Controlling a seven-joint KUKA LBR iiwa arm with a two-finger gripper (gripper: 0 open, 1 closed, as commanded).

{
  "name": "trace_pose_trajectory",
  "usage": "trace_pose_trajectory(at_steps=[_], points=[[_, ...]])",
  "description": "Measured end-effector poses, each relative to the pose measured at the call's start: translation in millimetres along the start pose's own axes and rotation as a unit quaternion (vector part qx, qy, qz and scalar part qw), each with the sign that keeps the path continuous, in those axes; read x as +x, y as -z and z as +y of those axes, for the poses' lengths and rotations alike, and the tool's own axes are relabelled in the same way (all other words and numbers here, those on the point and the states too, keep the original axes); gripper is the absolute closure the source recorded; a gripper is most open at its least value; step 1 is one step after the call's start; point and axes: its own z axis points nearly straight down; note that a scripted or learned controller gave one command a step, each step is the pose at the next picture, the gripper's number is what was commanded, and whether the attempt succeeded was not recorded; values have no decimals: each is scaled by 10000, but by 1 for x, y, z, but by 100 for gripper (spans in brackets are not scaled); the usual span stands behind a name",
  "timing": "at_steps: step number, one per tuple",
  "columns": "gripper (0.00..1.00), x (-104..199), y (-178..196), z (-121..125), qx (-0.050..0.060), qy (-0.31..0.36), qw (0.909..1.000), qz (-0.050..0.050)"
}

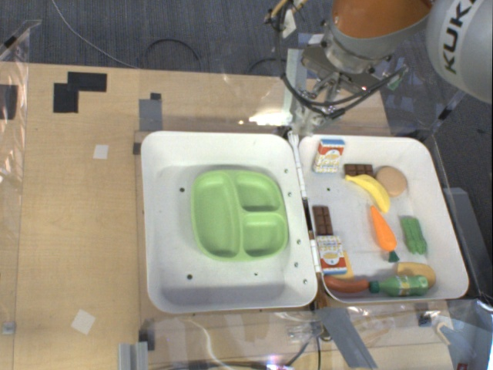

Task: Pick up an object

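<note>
White plastic forms two shallow bins set side by side on a pale wooden bench (69,230). Left bin (166,284): a green divided tray (237,214) lies at its centre, one long compartment toward the bin's left edge and two smaller ones toward its right.

Right bin (439,206): at the far left corner, a small red-and-white carton (329,155); just right of it, a chocolate bar (359,170) and a tan round bun (391,180). A banana (371,191) lies diagonally below these, touching the bun's edge. A carrot (384,232) runs lengthwise at the bin's centre, with a green cucumber (414,234) near the right edge. Along the left edge lie a second chocolate bar (322,220) and, nearer, a second carton (331,254). At the near edge, a sausage (348,285), a green bottle (400,286) lying on its side, and a yellow-brown piece (416,270) just behind the bottle.

Grey arm with orange band (381,2) enters from the upper right. The gripper (333,91) hangs beyond the far edge of the right bin, near the seam between the bins, above the bench and apart from every object. Whether its claw is wide or narrow cannot be told; cables and fittings obscure it.
</note>
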Motion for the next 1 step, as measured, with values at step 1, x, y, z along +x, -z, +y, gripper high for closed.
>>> trace_pose_trajectory(at_steps=[1], points=[[100, -1, 16, -2, 57, -10, 10000, -53]])
